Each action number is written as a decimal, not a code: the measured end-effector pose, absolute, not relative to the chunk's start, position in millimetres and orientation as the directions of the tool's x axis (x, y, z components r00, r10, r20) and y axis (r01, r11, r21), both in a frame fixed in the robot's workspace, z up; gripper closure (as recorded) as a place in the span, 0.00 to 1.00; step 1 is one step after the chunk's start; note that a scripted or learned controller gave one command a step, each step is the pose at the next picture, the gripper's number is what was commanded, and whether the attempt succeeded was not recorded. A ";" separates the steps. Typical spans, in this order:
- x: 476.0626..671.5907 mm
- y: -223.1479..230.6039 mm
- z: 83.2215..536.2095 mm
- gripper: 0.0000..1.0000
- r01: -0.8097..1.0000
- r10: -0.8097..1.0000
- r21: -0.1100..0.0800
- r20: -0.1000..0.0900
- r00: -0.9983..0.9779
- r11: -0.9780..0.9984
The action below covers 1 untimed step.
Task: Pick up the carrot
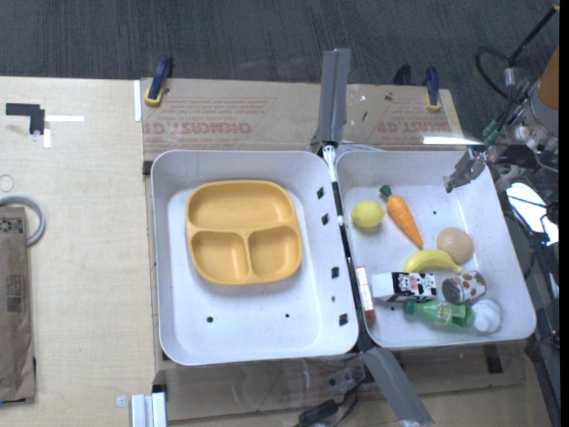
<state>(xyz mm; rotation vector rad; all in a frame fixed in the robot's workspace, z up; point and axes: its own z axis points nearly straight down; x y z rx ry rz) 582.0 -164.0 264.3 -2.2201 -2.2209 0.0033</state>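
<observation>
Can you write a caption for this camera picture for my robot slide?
Gripper over the right bin's far corner, apart from the carrot lying beside a lemon.

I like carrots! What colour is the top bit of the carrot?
Green. The carrot is orange with a small green stem end, seen in the camera view.

We see two bins side by side. The left bin (173,238) holds a tray (243,231). In the right bin (498,229), the carrot (404,218) lies just right of a lemon (367,214); an egg (454,243) sits further right, a banana (432,261) nearer us, a bottle (443,314) nearest. The gripper (462,174) hangs over the far right corner.
</observation>
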 end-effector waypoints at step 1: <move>573.0 -126.7 140.2 0.00 1.000 1.000 -0.003 0.000 0.031 -0.031</move>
